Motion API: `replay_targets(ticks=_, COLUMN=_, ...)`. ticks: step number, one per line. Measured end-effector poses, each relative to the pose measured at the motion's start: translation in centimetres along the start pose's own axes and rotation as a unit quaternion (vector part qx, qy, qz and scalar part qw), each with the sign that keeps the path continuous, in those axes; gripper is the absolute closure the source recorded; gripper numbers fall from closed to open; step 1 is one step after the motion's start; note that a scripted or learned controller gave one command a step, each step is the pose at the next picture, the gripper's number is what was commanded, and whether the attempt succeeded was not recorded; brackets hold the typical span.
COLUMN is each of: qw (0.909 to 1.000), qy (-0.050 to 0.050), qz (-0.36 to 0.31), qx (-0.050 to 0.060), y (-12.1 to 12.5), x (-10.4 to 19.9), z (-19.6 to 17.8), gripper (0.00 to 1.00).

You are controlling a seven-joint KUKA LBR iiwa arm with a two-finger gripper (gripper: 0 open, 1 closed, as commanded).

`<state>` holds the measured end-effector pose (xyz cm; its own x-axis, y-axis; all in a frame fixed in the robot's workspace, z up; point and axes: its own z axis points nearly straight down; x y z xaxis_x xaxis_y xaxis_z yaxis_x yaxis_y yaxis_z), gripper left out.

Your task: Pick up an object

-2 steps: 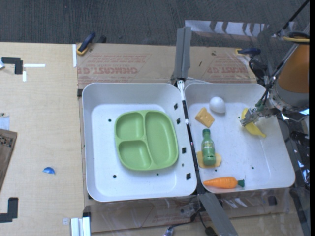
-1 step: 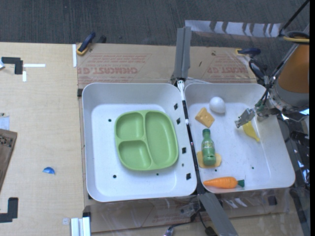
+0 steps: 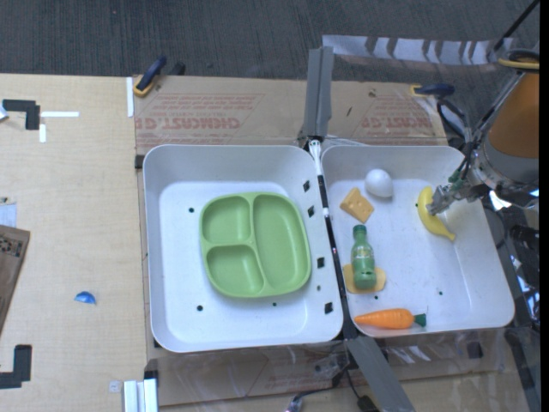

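In the right bin lie a yellow banana near the far right, a white egg-like ball, a tan cheese wedge, a green bottle resting on a round yellow piece, and an orange carrot at the front. My gripper hangs over the banana's upper end, just at its right side. Nothing is visibly held between its fingers.
The left bin holds a green divided plate. A grey divider post stands behind the joint between the bins. Cables and the arm's orange band crowd the right edge. A small blue object lies on the bench at left.
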<state>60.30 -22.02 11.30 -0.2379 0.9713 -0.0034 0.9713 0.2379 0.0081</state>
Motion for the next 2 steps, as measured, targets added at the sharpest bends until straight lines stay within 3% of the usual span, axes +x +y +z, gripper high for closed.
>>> replay_targets(ticks=1, qw=1.0000, qy=0.001, qz=0.000, qx=0.001, y=-0.05, x=0.05, z=0.12, gripper=0.00)
replay_targets(ticks=2, qw=1.0000, qy=0.000, qz=0.001, qx=0.000, y=0.00, x=-0.04, z=-0.85, gripper=1.00)
